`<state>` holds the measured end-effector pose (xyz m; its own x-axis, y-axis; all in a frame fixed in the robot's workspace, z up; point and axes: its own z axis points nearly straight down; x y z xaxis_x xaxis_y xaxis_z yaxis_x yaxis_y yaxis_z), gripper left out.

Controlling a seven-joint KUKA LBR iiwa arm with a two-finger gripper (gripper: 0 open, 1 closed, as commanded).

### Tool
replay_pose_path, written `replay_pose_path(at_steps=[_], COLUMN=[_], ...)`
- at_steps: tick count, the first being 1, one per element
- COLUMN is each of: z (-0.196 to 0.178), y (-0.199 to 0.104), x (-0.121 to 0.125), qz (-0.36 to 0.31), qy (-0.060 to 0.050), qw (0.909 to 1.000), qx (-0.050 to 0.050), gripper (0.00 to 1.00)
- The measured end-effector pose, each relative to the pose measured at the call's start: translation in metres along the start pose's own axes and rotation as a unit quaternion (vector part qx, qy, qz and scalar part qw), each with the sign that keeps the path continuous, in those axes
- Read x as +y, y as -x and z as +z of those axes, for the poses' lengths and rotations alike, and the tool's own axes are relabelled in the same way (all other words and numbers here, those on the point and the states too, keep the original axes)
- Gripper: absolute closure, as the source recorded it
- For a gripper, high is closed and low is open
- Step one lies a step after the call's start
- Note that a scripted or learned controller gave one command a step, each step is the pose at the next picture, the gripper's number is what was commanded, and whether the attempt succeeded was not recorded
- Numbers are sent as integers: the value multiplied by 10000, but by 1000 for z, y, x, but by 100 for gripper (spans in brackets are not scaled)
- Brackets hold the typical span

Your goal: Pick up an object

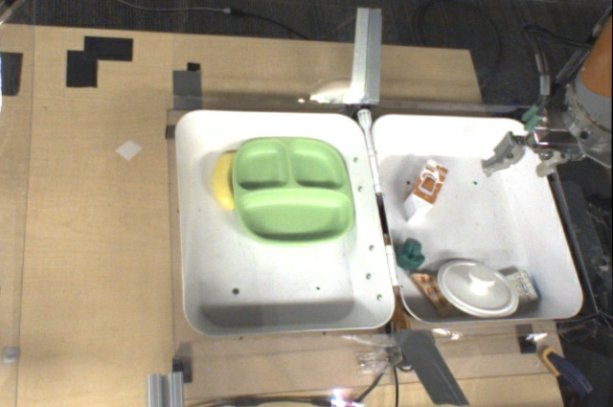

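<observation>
The gripper (522, 154) hangs over the upper right part of the right bin (536, 233), fingers spread apart with nothing between them; one grey finger (500, 156) juts out toward the bin's middle. The arm (589, 99) comes in from the right edge, its orange band just showing.

Taking the right bin as the landmark: near its centre, a little left, lies a small orange-and-white packet (428, 187), its long axis running on a slant from upper right down to lower left, the white end pointing at the bin's lower left. It sits apart from the gripper, left and slightly below the finger. Along the bin's lower wall rests a round white bowl (477, 288), with a small grey block (520, 283) touching its right side and a brownish item (426, 288) at its left. A dark green lump (411, 253) sits against the bin's left wall.

Left of that bin, the left bin (278, 300) holds a green divided tray (290, 188), with a yellow thing (222, 181) peeking from under its left edge.
</observation>
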<state>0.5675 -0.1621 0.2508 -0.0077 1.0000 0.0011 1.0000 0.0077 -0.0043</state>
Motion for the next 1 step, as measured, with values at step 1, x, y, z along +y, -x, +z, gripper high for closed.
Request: replay_pose_path(at_steps=[1], z=[-7], y=[-1], x=[2], qz=[-31], qy=[-18], qw=[10000], qx=[6], gripper=[100])
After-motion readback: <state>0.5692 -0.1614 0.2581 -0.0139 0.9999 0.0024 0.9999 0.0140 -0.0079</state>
